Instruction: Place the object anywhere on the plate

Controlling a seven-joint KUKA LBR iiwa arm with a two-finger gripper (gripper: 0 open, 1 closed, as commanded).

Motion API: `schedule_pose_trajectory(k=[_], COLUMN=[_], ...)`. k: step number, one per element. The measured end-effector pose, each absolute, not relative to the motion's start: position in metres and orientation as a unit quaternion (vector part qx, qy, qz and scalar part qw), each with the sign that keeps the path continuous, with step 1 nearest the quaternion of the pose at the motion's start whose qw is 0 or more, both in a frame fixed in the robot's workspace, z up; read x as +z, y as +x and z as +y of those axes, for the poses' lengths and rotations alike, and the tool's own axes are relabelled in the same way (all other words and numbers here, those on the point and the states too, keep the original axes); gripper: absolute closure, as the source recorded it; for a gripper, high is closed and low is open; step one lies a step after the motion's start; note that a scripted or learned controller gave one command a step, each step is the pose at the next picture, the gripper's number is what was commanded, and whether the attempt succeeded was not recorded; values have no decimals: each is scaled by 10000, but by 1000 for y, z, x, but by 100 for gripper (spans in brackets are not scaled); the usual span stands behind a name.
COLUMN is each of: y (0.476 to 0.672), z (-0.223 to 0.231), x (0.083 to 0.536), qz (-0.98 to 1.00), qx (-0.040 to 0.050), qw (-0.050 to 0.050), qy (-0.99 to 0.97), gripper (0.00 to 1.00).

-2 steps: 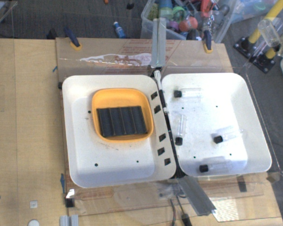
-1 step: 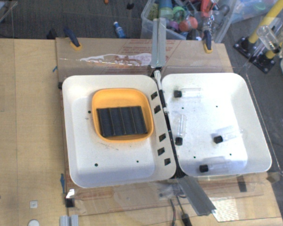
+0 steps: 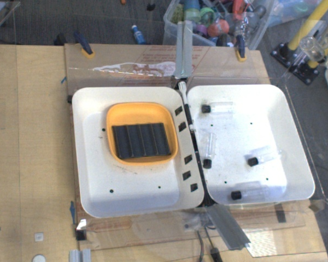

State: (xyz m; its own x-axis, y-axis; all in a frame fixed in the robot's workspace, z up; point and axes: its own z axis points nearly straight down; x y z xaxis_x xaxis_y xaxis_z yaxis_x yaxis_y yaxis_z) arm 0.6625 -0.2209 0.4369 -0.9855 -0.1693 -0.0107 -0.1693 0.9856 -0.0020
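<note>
Camera view from above: black ribbed block (image 3: 141, 141) lies flat on the orange plate (image 3: 142, 112), a touch below its centre, left of frame centre. Plate rests in the left white bin (image 3: 93, 192). Right white bin (image 3: 295, 162), touching it, carries four clear black-capped vials (image 3: 252, 161), scattered apart. Pale wooden bench (image 3: 27, 146) beneath, and a clear tub of colourful toys (image 3: 218, 10) on grey floor at the top.

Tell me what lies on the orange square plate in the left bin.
A dark ridged rectangular block lies flat on the orange square plate, covering most of its floor. Whatever sits beneath the block is hidden.
</note>
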Motion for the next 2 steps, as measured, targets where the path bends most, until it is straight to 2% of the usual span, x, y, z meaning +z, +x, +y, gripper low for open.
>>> schedule_pose_trajectory(k=[2], y=[668], z=[-221], x=[437], qz=[9428], qx=[-12], qw=[55], qy=[-3332], gripper=[100])
